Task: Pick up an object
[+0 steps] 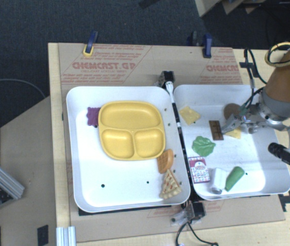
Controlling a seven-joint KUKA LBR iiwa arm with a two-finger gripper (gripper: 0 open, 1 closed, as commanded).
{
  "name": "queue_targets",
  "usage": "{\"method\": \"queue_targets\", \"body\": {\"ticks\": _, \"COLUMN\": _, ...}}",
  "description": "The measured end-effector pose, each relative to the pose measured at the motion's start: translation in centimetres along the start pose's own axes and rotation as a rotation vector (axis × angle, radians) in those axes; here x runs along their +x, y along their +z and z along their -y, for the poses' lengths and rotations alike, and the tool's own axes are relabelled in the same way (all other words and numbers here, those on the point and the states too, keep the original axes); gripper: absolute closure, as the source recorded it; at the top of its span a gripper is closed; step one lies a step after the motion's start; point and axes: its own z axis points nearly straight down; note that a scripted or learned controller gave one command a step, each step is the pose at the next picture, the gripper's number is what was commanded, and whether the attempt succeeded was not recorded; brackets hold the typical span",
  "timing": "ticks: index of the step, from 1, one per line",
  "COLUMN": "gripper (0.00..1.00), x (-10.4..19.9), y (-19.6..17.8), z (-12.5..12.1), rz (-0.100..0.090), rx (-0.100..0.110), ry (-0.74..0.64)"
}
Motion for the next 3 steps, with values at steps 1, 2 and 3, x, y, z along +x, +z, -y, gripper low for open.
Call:
{"method": "queue_targets", "body": {"ticks": 1, "gripper": 1.00, "x": -0.1, "y": -1.5, "z": -0.2, "rz": 0.003, "rx": -0.009, "ry": 0.000}}
{"method": "queue_targets", "body": {"ticks": 2, "gripper": 1.00, "x": -0.4, "y": -6.5, "z": 0.6, "rz": 0.006, "rx": -0.014, "ry": 0.002}}
{"method": "queue_targets", "body": {"ticks": 3, "gripper": 1.00, "x": -1.2, "y": -11.2, "z": 0.6, "rz": 0.006, "rx": -0.014, "ry": 0.001}}
